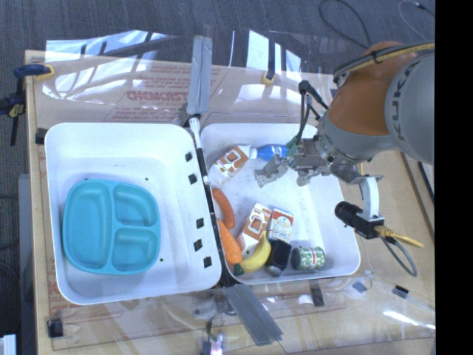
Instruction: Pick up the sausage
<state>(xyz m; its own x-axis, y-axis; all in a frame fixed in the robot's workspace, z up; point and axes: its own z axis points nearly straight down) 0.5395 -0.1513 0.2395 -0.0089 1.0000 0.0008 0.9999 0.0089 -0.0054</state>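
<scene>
The sausage (225,208) is a short reddish-brown link. It lies at a slant against the left wall of the right bin (336,261), just above a carrot (230,247). My gripper (286,173) hangs over the upper middle of that bin, to the right of the sausage and well apart from it. Its two grey fingers (267,171) stand spread, so it is open with nothing between them. The grey and orange arm reaches in from the right.
The right bin also holds a banana (258,256), two small cartons (268,221), another carton (229,163), a blue-capped bottle (270,152), a black object (278,256) and a can (309,258). In the left bin (66,143) lies a blue divided plate (111,226).
</scene>
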